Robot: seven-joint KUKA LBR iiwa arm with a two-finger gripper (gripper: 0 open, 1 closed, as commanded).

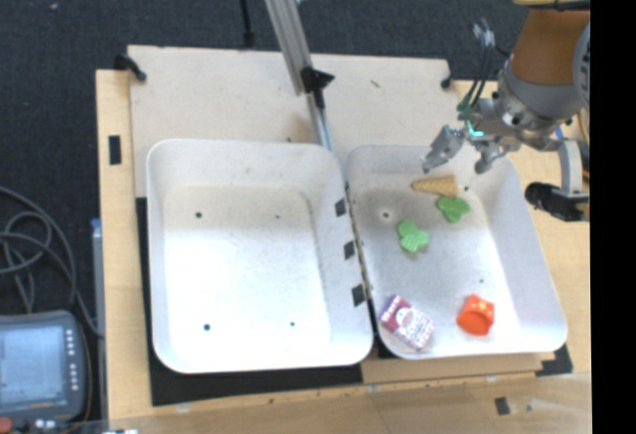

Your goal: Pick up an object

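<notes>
My gripper (463, 156) hangs over the back of the right bin (522, 253), its two fingers spread apart and open, with nothing between them. Just below it lies a tan wedge-shaped piece (435, 187). A green toy (453, 209) sits right in front of the wedge, and a second green toy (413, 237) lies a little further left. Near the bin's front are an orange cup-like object (476, 315) and a pink and white packet (407, 323).
The left bin (248, 253) sits beside the right one, sharing a middle wall. A slanted metal pole (288, 25) rises from behind the bins. A black clamp (553, 199) sticks out at the right bin's far edge.
</notes>
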